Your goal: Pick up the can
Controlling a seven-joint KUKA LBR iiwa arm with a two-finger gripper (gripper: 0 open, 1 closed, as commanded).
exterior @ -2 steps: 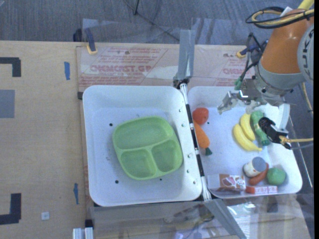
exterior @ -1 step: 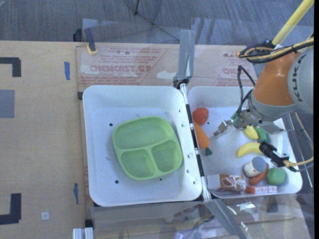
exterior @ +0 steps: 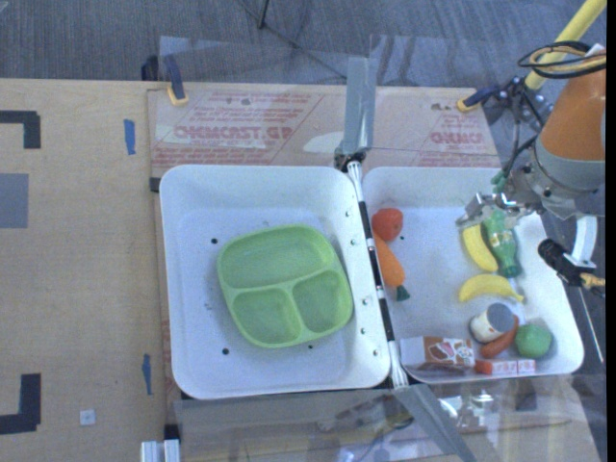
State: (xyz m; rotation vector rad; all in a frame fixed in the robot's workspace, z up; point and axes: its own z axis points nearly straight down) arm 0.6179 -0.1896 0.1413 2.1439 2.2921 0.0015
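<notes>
Bench, 2 white bins (exterior: 183, 200); gripper (exterior: 496, 205) at right bin's far right, finger state unclear. Approach step: next, shift nearer toward can (exterior: 499, 318).

Light wooden bench (exterior: 77, 287), flat, bearing two shallow white plastic bins side by side, rims touching. Left white bin (exterior: 183, 210) at centre; right white bin (exterior: 428, 195) at 3 o'clock. Printed brown cardboard sheet (exterior: 241, 128) lies at 12 o'clock behind both. Black and blue tape marks along 9 o'clock edge.
</notes>
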